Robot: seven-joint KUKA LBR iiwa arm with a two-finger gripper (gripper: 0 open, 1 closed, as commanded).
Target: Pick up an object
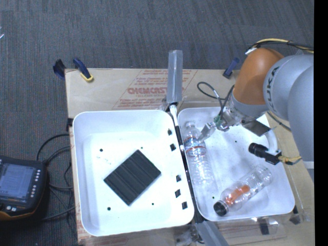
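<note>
My gripper [219,124] hangs over the upper left part of the right bin [287,196], below the orange band of the arm [256,78]. It is just right of the neck of a clear plastic bottle [198,157] that lies along that bin's left wall. Whether it touches the bottle I cannot tell. A second clear bottle [245,187], with orange contents and a black cap, lies at a slant in the bin's lower right. A black ribbed square pad [132,176] lies flat in the middle of the left bin [82,137].
A grey upright post [175,81] stands behind the divider between the bins. A black plug on a cable [261,150] hangs off the arm over the right bin. Clamps [82,69] grip the bench's back edge. A pendant [18,186] lies on the floor at left.
</note>
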